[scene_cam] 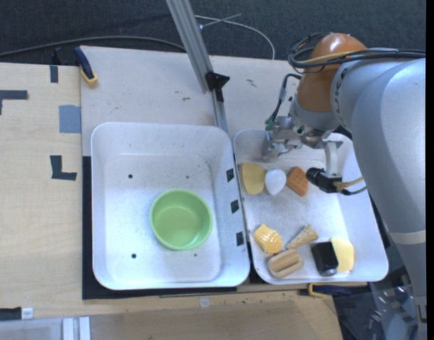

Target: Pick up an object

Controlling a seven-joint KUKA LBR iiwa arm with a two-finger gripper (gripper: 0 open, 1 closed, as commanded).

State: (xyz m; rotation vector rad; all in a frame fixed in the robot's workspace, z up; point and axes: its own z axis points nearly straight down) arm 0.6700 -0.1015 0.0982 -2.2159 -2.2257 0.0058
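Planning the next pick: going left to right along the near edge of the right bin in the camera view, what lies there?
Yellow ridged piece → tan hot-dog-like piece → pale wedge → black block → yellow block, touching the black one.

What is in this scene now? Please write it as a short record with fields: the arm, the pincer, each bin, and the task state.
arm: reaches in from the right, over the right bin
pincer: at the far end of the right bin, above a white egg-shaped piece
pincer hold: nothing seen between its fingers
left bin: one green bowl, upright
right bin: several small toy foods, yellow, orange and tan, plus a black block
task state: no object lifted yet
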